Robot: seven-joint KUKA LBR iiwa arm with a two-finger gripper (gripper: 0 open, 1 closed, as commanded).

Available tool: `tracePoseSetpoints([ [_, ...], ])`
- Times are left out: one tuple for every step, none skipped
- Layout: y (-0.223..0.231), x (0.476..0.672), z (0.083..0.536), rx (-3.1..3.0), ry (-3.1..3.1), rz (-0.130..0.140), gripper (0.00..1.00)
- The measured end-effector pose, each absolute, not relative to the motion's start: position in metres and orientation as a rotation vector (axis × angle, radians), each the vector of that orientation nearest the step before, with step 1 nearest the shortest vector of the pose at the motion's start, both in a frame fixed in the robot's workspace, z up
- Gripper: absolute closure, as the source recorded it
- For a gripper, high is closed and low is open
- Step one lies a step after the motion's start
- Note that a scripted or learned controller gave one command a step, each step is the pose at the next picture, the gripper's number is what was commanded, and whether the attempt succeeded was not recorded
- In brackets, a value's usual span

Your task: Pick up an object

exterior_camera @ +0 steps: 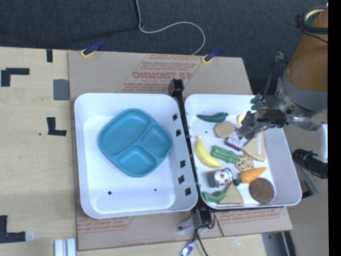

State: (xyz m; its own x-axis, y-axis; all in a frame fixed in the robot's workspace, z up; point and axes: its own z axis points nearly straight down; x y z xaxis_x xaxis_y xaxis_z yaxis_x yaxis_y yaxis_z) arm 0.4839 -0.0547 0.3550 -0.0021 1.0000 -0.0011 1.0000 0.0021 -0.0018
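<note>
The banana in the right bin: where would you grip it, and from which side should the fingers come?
Grip the banana across its middle, coming straight down from above. It lies flat and curved, running lengthwise along the bin's left wall, so the fingers should close across its narrow width. The green pickle lies close on its right, leaving little room for a finger there; I'd go slightly toward the upper end.
</note>
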Motion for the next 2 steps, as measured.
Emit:
tracePoseSetpoints([
  [0.024, 0.494, 0.329, -2.209, -2.228, 0.004, 1.0],
  [0.053, 0.484, 0.443, -2.22, -2.233, -0.015, 1.0],
])
